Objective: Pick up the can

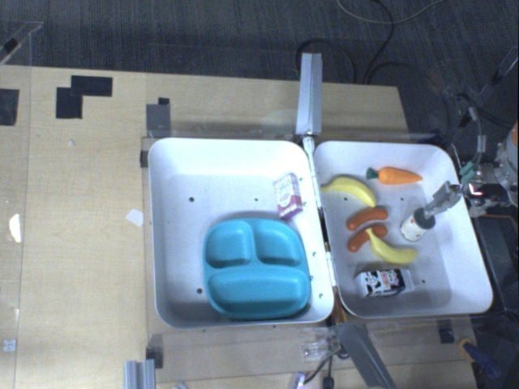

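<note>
The can point(381, 282) is short, with a black-and-white print. It lies on its side near the front of the right bin point(466, 286), just below a banana. The arm's end hangs over this bin's right rim, and my gripper point(473, 190) sits there, partly cut off by the frame edge. It is well apart from the can, up and to the right. A grey piece point(443, 195) slants from it down toward a small white round-bodied thing point(413, 228).
The right bin also holds a carrot point(397, 176), two bananas point(352, 189) point(392, 251) and two sausages point(368, 216). In the left bin point(174, 217) are a blue divided tray point(255, 270) and a small pink carton point(287, 195). A metal post point(310, 96) stands behind the bins.
</note>
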Motion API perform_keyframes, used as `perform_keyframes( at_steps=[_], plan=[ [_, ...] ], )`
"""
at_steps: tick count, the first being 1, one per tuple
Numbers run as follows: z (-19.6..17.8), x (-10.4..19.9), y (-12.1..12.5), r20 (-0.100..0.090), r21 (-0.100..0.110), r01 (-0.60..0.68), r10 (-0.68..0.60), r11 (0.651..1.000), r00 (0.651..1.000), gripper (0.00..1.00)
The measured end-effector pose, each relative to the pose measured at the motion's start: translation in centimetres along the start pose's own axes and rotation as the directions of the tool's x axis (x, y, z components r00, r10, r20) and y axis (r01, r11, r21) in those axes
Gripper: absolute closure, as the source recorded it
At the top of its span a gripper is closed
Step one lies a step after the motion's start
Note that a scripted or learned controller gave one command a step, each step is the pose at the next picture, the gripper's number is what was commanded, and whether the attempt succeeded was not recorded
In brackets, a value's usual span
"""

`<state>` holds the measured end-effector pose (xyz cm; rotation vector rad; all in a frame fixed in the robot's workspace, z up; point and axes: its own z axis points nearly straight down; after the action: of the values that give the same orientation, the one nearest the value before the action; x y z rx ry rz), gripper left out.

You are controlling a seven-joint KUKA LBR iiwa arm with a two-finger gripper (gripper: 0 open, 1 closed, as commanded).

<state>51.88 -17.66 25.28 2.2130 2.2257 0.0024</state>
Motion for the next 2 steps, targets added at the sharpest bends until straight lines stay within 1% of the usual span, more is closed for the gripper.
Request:
perform_keyframes(
  at_steps=[1, 2],
  plan=[
    [-7.4, -2.0, 1.3, 0.0, -0.002, -0.201, 0.201, 0.98, 0.98, 0.0],
    [-0.4, -2.4, -3.1, 0.001, -0.001, -0.173, 0.173, 0.985, 0.985, 0.0]
  ],
)
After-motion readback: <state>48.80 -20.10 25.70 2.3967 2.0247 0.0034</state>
